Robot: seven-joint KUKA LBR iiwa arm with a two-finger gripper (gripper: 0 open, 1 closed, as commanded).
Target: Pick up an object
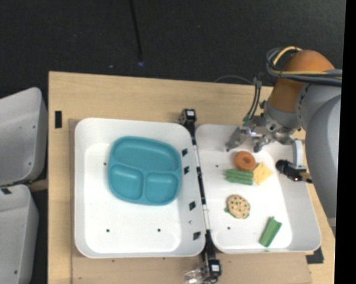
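My gripper (pixel 247 142) hangs over the far part of the right bin (pixel 298 232), fingers spread apart with nothing between them. Just below it lies an orange round piece (pixel 245 161). Touching that piece are a yellow wedge (pixel 262 173) on its right and a dark green bean-like piece (pixel 239 177) below. Nearer the front sit a speckled cookie (pixel 238 206) and a light green stick (pixel 270 232).
The left bin (pixel 91 235) holds a teal divided plate (pixel 145 170). A row of black clips (pixel 198 186) runs along the seam between the bins. The arm's grey body (pixel 320 127) covers the right bin's far right corner.
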